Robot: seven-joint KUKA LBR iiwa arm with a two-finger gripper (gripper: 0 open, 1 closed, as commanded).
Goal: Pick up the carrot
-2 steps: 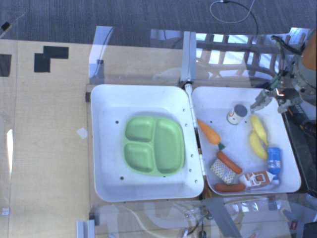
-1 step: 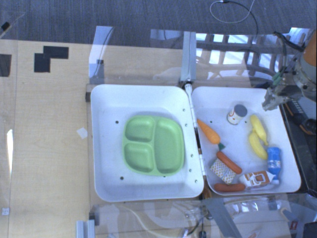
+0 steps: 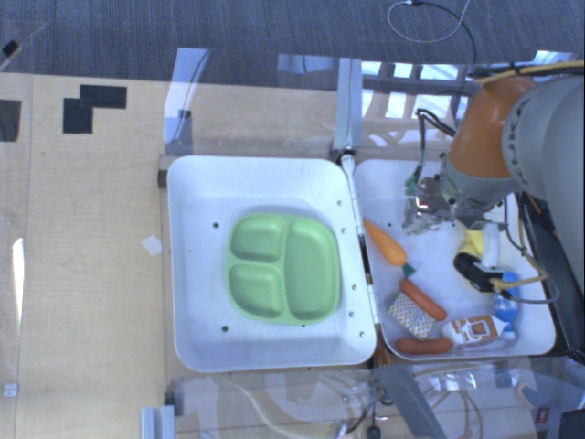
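The metal two-finger gripper hung low over the upper part of the right shallow white plastic bin; whether it was open or closed could not be told, and nothing was visibly held in it. The smooth, tapered orange carrot lay near it, down and to its left in the view and apart from it, slanting along the bin's left wall. Further down lay a glossy red-brown sausage, a grey cross-hatched rectangular pad and a white carton. The left white bin held a pale green three-compartment plastic plate.
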